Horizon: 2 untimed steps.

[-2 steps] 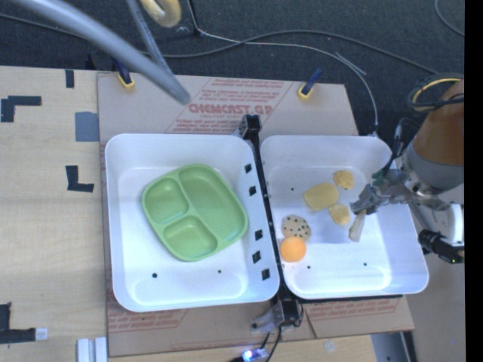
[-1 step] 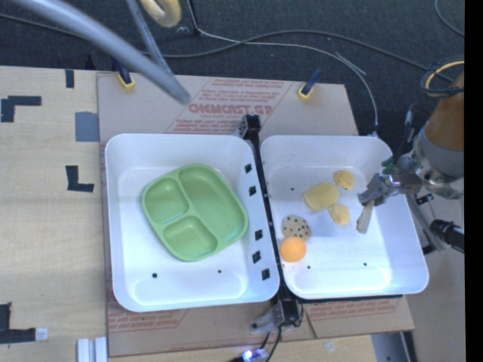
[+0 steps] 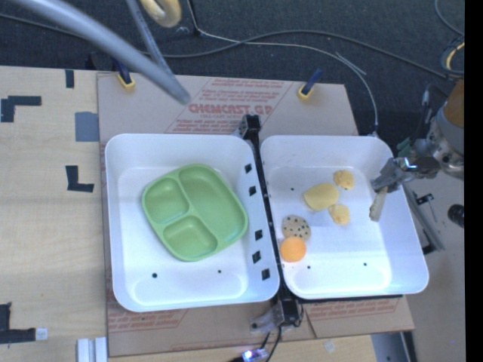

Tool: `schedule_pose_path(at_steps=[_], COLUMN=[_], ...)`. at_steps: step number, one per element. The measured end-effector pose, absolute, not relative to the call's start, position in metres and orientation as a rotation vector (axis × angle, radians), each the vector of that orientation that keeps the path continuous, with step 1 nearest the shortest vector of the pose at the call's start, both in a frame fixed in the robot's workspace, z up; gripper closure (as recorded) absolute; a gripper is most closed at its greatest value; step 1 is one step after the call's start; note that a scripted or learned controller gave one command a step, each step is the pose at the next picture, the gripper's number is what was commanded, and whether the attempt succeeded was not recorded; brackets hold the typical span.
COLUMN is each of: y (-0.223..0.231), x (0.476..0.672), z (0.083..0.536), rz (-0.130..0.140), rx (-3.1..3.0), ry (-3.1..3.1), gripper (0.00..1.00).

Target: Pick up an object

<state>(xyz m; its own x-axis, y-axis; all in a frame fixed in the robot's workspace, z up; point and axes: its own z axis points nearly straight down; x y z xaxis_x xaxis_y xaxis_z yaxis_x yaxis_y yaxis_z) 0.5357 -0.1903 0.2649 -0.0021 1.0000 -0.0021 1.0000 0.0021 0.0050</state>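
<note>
The right bin [image 3: 392, 277] holds several small food pieces: a pale yellow lump [image 3: 321, 196], a small yellow piece [image 3: 344, 179], another yellow bit [image 3: 339, 214], a speckled cookie [image 3: 296, 225] and an orange ball [image 3: 293, 250]. My gripper [image 3: 379, 195] hangs over the right side of this bin, to the right of the yellow pieces and apart from them. Its fingers point down and left, slightly spread, with nothing between them.
The left bin [image 3: 121, 202] holds a green divided plate [image 3: 195, 211]. A black clip divider [image 3: 256, 194] runs between the bins. Cables cross the dark floor behind the bench, and a grey pole [image 3: 90, 29] slants across the upper left.
</note>
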Motion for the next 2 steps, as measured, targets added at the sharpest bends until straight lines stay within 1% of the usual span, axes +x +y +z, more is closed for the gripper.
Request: schedule_pose_path(at_steps=[1, 2], y=[-0.138, -0.096], x=[0.553, 0.566], z=[0.249, 0.240], rz=[-0.001, -0.002], rx=[2.217, 2.217], ry=[2.229, 2.229], gripper=[1.00, 1.00])
